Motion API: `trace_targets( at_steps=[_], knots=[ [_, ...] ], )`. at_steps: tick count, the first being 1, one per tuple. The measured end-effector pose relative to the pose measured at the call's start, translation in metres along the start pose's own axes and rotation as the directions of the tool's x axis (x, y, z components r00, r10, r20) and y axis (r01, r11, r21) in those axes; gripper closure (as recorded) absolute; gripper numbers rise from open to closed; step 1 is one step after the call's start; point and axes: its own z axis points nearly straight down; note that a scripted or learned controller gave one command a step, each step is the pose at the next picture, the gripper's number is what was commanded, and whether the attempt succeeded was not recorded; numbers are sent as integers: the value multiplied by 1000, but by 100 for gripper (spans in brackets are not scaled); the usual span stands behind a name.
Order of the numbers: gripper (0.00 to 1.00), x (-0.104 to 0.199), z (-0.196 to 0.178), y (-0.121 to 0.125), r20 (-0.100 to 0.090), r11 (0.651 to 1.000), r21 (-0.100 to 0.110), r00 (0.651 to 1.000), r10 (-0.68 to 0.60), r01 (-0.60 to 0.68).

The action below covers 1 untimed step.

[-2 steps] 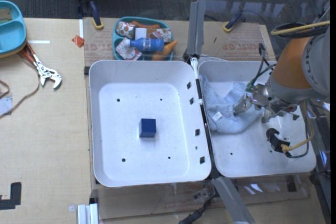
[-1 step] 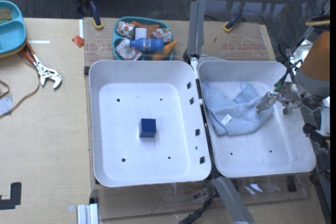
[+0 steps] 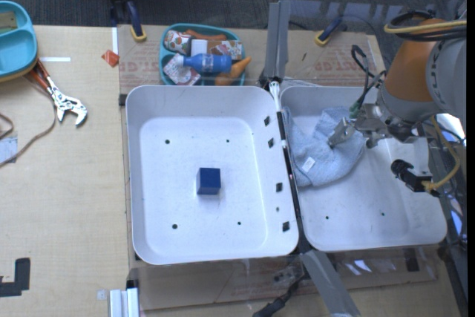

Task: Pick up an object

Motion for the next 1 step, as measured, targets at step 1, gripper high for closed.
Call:
trace_targets(
  at_steps=[1],
  knots=[
    [0, -58, -74, -4, 1, 994, 2, 994, 111, -111]
  ],
)
